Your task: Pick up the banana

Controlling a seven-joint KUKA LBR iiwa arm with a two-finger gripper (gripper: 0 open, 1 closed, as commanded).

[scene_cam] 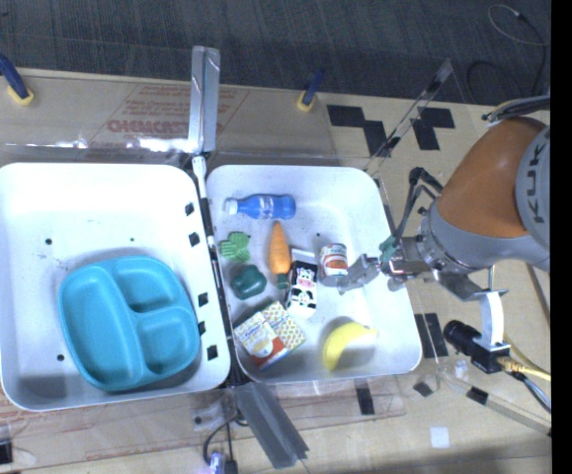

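Two white bins side by side; blue divided tray [127,321] in the left bin [19,196]. Right bin [365,191] crowded: blue bottle [261,206], carrot [280,249], small can [334,261], cartons. Grey arm [488,205] reaching in from the right, gripper [357,275] low over the right bin beside the can; open or closed, cannot tell. Banana [345,342] at the near right corner, just below the gripper in the view, long axis slanting upward to the right. Probably a short move toward the near edge needed.
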